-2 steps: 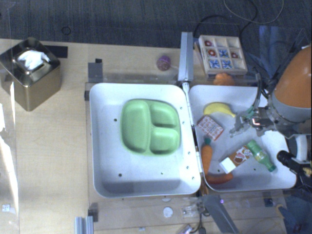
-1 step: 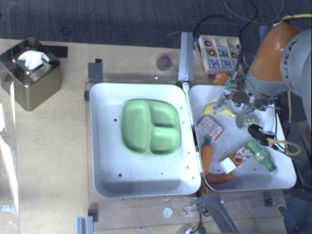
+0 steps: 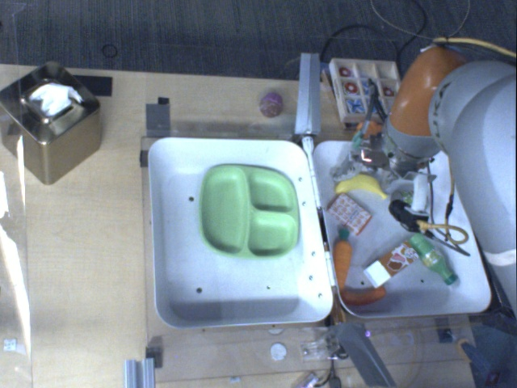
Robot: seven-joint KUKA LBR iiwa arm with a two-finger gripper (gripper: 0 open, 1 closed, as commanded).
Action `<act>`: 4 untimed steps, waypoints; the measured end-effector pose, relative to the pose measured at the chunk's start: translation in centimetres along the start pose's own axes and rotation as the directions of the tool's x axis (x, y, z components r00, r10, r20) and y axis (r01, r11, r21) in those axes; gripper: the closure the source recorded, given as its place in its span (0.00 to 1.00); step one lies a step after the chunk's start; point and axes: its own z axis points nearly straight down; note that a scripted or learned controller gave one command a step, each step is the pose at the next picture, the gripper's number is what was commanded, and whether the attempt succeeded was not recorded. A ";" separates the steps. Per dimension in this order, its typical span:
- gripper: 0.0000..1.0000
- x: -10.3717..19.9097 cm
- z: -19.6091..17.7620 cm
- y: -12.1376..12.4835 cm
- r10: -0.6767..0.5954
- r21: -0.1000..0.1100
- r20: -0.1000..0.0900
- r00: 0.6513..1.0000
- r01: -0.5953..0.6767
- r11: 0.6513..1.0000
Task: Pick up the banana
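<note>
The yellow banana (image 3: 363, 187) lies in the right bin (image 3: 477, 293), near its back left part. My gripper (image 3: 367, 162) hangs just behind and above the banana, at the end of the grey arm with its orange band (image 3: 420, 95). The wrist hides most of the gripper, and nothing shows as held.
The right bin also holds a small patterned box (image 3: 350, 213), a carrot (image 3: 343, 263), a green bottle (image 3: 432, 257), a brown packet (image 3: 397, 260), scissors (image 3: 428, 225) and a sausage-like item (image 3: 365, 296). A green divided plate (image 3: 249, 209) lies in the left bin (image 3: 174, 289). A tissue box (image 3: 52, 128) stands far left.
</note>
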 end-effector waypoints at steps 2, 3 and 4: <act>1.00 0.2 -1.3 0.2 -0.006 -0.007 0.001 1.000 0.006 1.000; 1.00 6.6 -9.1 -1.3 -0.015 0.002 -0.002 1.000 0.015 1.000; 1.00 5.7 -11.2 1.0 0.182 0.002 0.000 0.983 -0.182 0.983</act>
